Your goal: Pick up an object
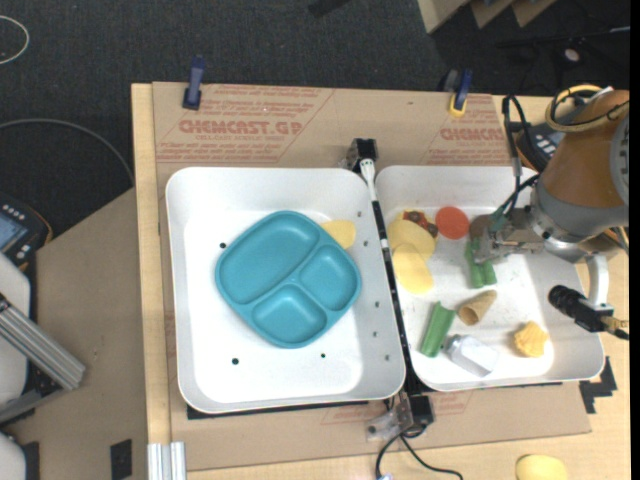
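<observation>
tool (487, 240) low in right bin (560, 368) | jaw state: cannot tell | green stick (477, 264) right under tool, long axis near-far, upper end at tool | grasp pending

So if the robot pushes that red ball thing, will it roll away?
Probably, yes. The red ball looks round and smooth, so a nudge would likely send it rolling until it bumps the yellow toy beside it or the bin wall. It looks small, so it is likely light. Its smooth, rounded sides might also slip out of a pinch.
</observation>
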